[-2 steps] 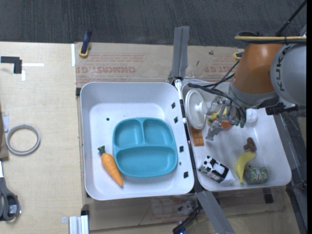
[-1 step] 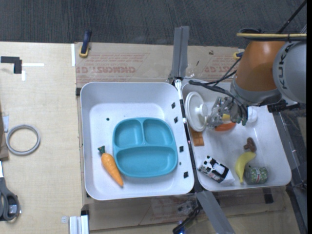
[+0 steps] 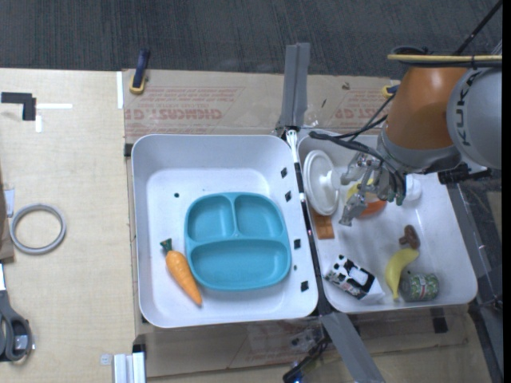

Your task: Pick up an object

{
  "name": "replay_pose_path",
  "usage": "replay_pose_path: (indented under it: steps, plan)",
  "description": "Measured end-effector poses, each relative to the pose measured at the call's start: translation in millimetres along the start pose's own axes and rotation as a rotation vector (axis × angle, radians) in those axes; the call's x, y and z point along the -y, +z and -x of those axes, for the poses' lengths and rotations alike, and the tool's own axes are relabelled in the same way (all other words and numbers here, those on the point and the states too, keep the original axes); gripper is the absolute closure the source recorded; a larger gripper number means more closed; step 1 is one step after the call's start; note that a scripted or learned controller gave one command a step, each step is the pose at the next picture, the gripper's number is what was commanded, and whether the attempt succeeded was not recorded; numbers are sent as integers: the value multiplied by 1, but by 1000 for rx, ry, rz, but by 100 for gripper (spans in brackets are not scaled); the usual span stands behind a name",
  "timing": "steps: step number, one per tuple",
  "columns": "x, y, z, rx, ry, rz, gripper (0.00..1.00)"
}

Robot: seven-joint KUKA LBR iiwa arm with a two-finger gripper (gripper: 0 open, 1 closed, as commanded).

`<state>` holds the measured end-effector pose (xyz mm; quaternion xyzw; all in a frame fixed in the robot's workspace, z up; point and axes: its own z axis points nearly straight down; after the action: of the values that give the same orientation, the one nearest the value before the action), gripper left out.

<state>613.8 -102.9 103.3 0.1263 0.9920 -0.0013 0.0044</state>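
Gripper [image 3: 357, 206] low in the right bin [image 3: 455, 238], just right of the white dish [image 3: 319, 183], hovering over an orange object [image 3: 372, 208]. Jaw spread impossible to tell (fingers blurred against clutter). Best to centre over the orange object, descend straight, close firmly before lifting. Banana [image 3: 398, 268] below-right of the dish, well apart.

bench [image 3: 64, 150] — two white bins [image 3: 148, 238] side by side | tape roll [image 3: 36, 228] at left | scissors [image 3: 14, 335] — lower-left corner
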Motion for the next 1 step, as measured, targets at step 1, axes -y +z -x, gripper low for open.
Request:
replay_pose_path:
  steps: [1]
  plan:
    - [-8,9,5,-2,102,1,0]
